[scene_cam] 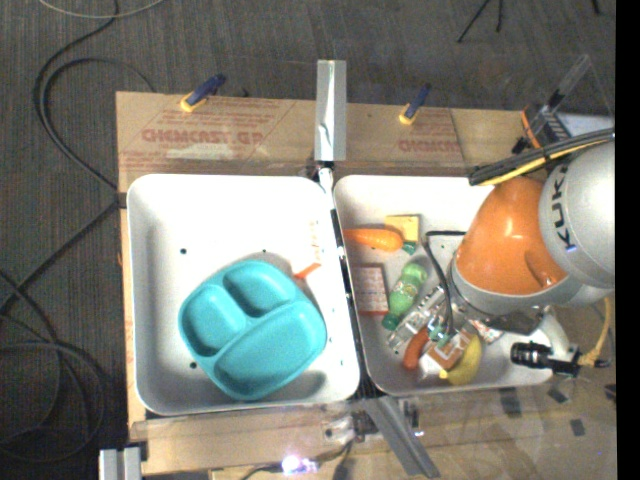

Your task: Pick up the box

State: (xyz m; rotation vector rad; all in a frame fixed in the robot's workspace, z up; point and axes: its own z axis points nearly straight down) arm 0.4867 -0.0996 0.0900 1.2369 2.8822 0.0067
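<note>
The arm is reaching over the right bin, its gripper hanging low among clutter near the bin's front edge; whether it is apart or together I cannot tell. The box is lying flat against that bin's left wall, beside a green bottle. A teal tray is sitting in the left bin.

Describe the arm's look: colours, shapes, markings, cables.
The arm is a rounded grey shell with dark lettering, part of "KUKA", on its side. Below it sits a glossy orange dome-shaped band above a grey wrist ring. A black strap with an orange edge runs across the top of the arm. The end effector is a cluster of small metal parts, over the right bin.
</note>
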